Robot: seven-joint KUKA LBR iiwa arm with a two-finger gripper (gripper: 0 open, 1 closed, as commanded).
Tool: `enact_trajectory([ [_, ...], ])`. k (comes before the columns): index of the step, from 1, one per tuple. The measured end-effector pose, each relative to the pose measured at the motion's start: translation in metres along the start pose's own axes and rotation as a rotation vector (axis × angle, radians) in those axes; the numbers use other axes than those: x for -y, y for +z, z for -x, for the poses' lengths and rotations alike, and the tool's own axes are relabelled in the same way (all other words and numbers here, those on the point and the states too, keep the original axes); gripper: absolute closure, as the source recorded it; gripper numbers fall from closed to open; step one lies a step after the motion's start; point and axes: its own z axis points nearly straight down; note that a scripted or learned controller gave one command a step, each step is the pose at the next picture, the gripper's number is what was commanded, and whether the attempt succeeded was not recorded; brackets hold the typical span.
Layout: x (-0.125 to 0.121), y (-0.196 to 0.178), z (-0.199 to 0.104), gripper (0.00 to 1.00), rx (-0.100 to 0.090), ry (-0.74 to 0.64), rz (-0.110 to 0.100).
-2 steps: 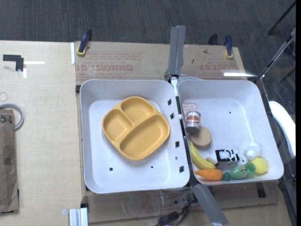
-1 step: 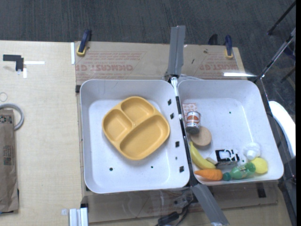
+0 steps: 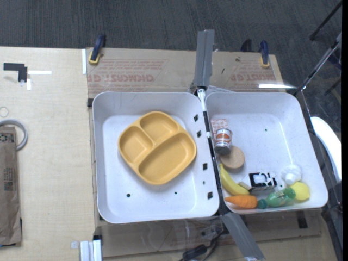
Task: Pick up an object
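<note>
The left bin point(image 3: 109, 189) holds a yellow divided plate point(image 3: 157, 154), lying flat near its middle. Against the left wall of the right bin point(image 3: 272, 118) stands a small can point(image 3: 222, 137), with a tan round disc point(image 3: 232, 157) just in front of it. Along that bin's front edge lie a banana point(image 3: 231, 181), an orange carrot point(image 3: 242, 201), a black-and-white box point(image 3: 262, 179), a green item point(image 3: 274, 199), a yellow lemon-like fruit point(image 3: 299, 192) and a small white object point(image 3: 291, 174).
A grey metal post point(image 3: 204, 58) rises behind the seam between the bins. Cardboard point(image 3: 141, 72) lies behind them, held by two clamps point(image 3: 98, 48). A brown paper bag point(image 3: 8, 184) sits at the far left of the bench.
</note>
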Motion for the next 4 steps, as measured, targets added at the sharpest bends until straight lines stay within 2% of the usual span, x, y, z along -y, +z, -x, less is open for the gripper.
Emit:
enact_trajectory([
  [1,-0.011,0.000,0.002,1.00,0.000,-0.050,0.001],
  [2,-0.019,0.045,-0.024,1.00,-0.001,-0.070,0.000],
  [3,-0.042,-0.001,0.008,1.00,0.000,-0.093,0.002],
  [4,-0.063,0.023,-0.045,1.00,-0.001,0.003,-0.001],
])
